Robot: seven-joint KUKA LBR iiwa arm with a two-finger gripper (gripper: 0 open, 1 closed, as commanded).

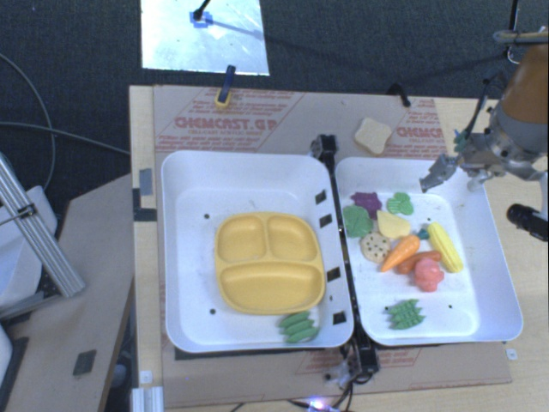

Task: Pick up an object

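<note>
The right bin [489,256] holds several toy foods: purple grapes [367,202], a green leafy piece [399,203], another green piece [356,221], a yellow wedge [394,225], a round cookie [374,246], a carrot [400,252], a corn cob [444,246], a pink-red fruit [428,273] and a green sprig [405,314]. My gripper [450,177] hangs over the bin's far edge, up and to the right of the green leafy piece. Its fingers stand open with nothing between them.
In the left bin [184,230] lies a yellow divided plate [268,261], with green pea pods [298,325] at its near corner. A toy bread slice [373,135] sits on the cardboard behind the bins. The grey arm [523,118] comes in from the upper right.
</note>
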